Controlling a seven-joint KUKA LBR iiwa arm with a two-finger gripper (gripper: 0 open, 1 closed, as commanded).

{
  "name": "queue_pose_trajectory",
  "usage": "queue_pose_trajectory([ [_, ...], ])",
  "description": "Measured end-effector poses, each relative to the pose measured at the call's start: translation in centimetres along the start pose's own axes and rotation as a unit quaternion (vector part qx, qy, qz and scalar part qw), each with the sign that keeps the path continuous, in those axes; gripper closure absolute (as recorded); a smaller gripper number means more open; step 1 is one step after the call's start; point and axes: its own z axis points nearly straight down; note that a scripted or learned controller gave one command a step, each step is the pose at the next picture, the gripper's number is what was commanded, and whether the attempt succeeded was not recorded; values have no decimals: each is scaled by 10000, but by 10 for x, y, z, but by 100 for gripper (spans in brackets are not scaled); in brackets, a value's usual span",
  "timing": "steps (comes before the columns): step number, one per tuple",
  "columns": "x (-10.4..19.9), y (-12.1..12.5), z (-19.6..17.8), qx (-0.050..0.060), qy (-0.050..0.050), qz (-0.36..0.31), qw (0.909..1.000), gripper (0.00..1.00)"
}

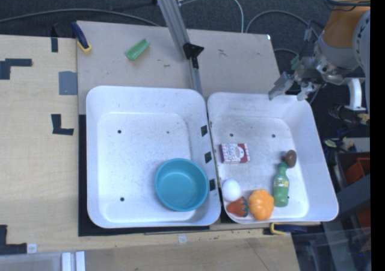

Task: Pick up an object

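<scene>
The right bin (301, 120) holds a red and white packet (234, 153), a small brown object (290, 158), a green bottle (281, 185), an orange pumpkin-like toy (261, 204), a white egg (231, 190) and a red item (238, 207), most of them gathered at the near edge. My gripper (288, 91) hangs over the far right corner of that bin, well away from every object. Its fingers are spread open with nothing between them.
A blue bowl (180, 183) sits in the left bin (108, 113) near its front right. A slanted metal pole (174, 17) crosses the bench behind the bins. A green piece (137, 49) and a blue and yellow clamp (80, 36) lie on the board behind.
</scene>
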Motion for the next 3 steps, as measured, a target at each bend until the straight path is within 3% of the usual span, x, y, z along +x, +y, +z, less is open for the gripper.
queue_pose_trajectory([
  [1, 0, 0, 0, 1, -1, 0, 10000, 0],
  [3, -4, 5, 107, 39, 9, 5, 10000, 0],
])
